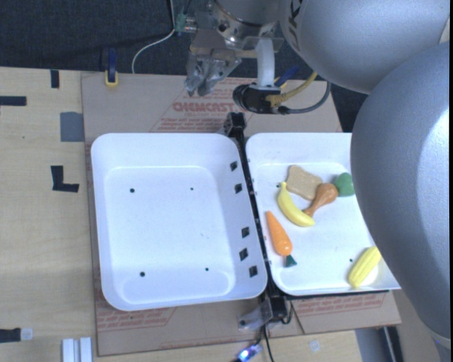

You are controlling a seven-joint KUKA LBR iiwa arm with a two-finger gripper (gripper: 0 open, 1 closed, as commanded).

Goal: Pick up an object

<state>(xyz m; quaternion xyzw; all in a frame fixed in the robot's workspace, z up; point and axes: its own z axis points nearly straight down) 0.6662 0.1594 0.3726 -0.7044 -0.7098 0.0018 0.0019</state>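
Apparently nothing is picked yet — the gripper hangs at the frame's upper middle, above the bins, and whether it grasps anything I cannot tell. Next it must travel to the right bin at lower right and descend — perhaps onto the carrot, orange, tapered, lying apart.

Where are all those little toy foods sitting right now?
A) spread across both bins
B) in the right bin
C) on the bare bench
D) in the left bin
B: the banana, carrot, slice of bread, drumstick, corn cob and a green piece all lie in the right bin; the gripper hangs above the bench beyond the bins.
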